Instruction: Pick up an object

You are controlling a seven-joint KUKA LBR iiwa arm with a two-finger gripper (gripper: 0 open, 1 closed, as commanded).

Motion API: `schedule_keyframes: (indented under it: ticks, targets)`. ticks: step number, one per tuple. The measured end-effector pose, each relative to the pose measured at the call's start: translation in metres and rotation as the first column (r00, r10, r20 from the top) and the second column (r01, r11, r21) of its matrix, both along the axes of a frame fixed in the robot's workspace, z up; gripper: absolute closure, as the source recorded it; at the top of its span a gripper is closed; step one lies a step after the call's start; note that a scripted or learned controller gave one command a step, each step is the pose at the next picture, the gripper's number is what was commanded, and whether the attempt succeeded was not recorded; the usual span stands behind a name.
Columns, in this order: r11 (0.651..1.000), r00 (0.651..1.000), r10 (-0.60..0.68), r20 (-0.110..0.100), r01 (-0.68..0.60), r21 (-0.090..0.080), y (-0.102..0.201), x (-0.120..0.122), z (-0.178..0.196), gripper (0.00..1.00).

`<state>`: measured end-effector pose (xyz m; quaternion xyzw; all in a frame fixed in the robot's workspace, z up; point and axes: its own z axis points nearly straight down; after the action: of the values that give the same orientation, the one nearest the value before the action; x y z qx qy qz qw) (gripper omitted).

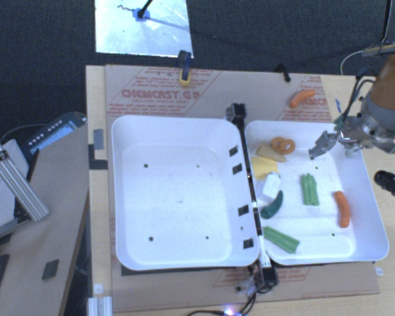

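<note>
My end effector (321, 145) hung over the far right part of the right bin (365, 176), and I could not tell how it was set; nothing showed in its grip. My arm (388, 104) reached in from the right, above that bin's far right corner. The 2 white bins sat side by side on the tabletop (99, 203), touching along a black-clipped seam, and the left bin (178, 189) lay to the left of all the objects. In the right bin, an orange ring (284, 145) rested near the far wall, touching a pale yellow wedge (268, 153), with a yellow block (264, 167) just nearer. A white piece (271, 185) lay beside the seam, and a dark green curved vegetable (274, 205) touched its near end. A green bean bundle (309, 189) lay in the middle, well apart from my end effector. An orange sausage (343, 209) lay to its right, and a light green stalk (281, 239) lay near the near wall. Another orange sausage (303, 98) sat outside the bins on the cardboard sheet (158, 91) beyond the right bin.
</note>
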<state>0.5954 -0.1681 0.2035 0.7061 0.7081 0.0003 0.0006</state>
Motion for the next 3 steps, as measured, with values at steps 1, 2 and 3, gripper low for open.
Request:
schedule_keyframes:
  ticks: [1,2,3]
  targets:
    - [1.0,1.0,-0.001,-0.007,0.001,0.002,0.0,-0.004,-0.101,0.0]
    - [1.0,1.0,0.003,0.002,-0.003,0.0,0.002,0.023,-0.12,0.0]
    - [1.0,1.0,0.004,0.005,-0.004,-0.001,0.002,0.023,-0.107,1.0]
